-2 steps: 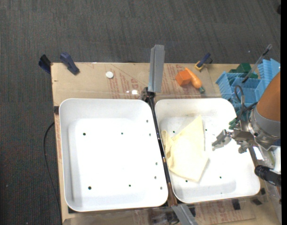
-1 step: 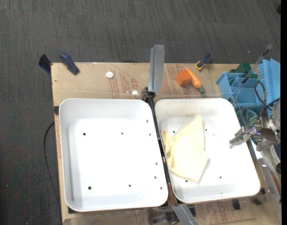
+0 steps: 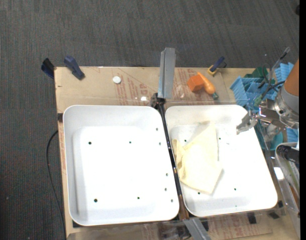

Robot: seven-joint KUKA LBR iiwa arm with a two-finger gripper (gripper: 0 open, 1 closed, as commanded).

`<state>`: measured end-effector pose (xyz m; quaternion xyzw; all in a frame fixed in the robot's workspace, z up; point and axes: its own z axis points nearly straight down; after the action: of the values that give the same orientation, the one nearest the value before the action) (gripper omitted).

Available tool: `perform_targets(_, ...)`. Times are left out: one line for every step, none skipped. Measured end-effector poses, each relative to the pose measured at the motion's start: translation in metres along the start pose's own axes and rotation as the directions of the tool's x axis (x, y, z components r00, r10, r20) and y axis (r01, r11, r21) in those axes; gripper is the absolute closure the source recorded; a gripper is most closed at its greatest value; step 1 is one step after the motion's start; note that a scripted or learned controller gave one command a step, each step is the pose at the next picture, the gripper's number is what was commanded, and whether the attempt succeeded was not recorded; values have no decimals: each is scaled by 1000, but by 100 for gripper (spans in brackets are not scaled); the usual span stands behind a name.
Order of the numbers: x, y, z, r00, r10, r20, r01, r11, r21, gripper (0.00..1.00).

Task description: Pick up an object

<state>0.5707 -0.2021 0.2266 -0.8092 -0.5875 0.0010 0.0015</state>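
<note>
Hovering at the right bin's (image 3: 253, 204) far right corner, my pincer (image 3: 245, 124) sits just over the rim, and I cannot tell from this slanted view whether it stands wide or narrow; nothing shows between its tips, so I count myself as carrying nothing

Judging by how things lie, the task is barely begun. The one thing worth taking is the cream cloth (image 3: 200, 161), a crumpled, folded sheet lying flat on the floor of the right bin, pressed toward that bin's left wall and reaching from about the middle of it down toward the near edge. One pointed corner of it juts up toward the far side of the bin. It rests well apart from me, to my left and nearer the camera

The left bin (image 3: 73, 124) has no object on its floor that I can make out, only small dark dots

Behind the bins, on the counter's (image 3: 93, 86) far strip, lie an orange-handled tool (image 3: 200, 84), a small white cap (image 3: 116, 79) and blue clamps (image 3: 73, 67) near the far left corner; none of these are within the bins

What is left, as I judge it: travel across to the cloth, descend, pinch a raised fold, and lift
</note>
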Motion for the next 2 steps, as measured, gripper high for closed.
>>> perform_targets(-11, -42, -19, 963, 270, 0, -270, 963, 3, 0)
perform_targets(-8, -51, -12, 914, 406, 1, -406, 914, 4, 0)
